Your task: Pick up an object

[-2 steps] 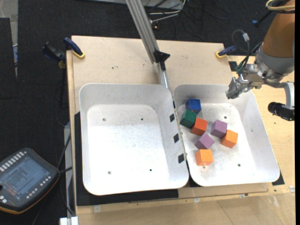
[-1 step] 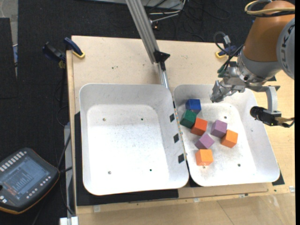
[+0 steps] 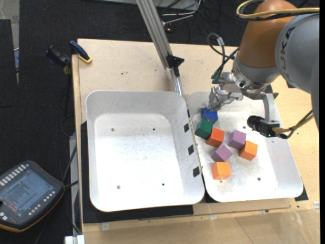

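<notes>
Under the hand point(image 3: 217, 101), whose grip I cannot make out, sits a small blue cube point(image 3: 209, 115).

- Lighting bright & even, from overhead; colours read true.
- Two shallow white plastic bins point(image 3: 137, 146) nr overexposed, flat areas washed out, dark specks on the floors legible.
- Pale wooden table point(image 3: 127, 65) evenly lit, no hard glare.
- Shadows short & soft: small ones under the coloured cubes, e.g. orange cube point(image 3: 221, 171), and a faint one under the grey-and-orange arm point(image 3: 274, 39).
- Surround beyond the table goes nr black, detail lost.
- Focus fair overall; slight softness & compression noise on edges. No obvious motion blur.
</notes>
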